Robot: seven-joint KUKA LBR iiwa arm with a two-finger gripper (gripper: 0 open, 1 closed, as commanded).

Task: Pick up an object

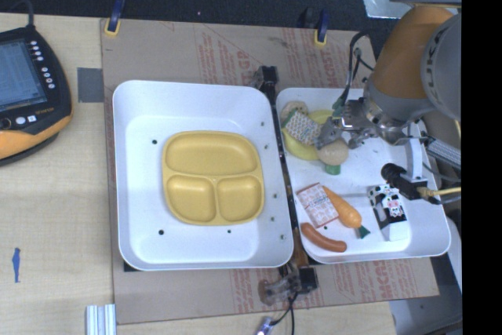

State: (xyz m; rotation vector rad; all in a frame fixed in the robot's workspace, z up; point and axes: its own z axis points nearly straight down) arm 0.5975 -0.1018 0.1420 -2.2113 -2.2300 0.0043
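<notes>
Two white bins are sitting side by side; the left bin [129, 169] is holding a yellow divided tray [212, 175]. In the right bin [423, 243], the gripper [339, 134] is hanging at ten o'clock, its grip impossible to tell, over a pale round object [332, 154]. A carrot [343, 209] and a sausage [322, 238] are lying toward six o'clock.

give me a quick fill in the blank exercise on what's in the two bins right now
1. The yellow divided tray lies in the ____ bin of the camera view.
2. The tray has ____ compartments.
3. The carrot lies in the ____ bin.
4. The sausage lies nearer the bin's ____ edge than the carrot.

Missing words: left; three; right; bottom
</notes>
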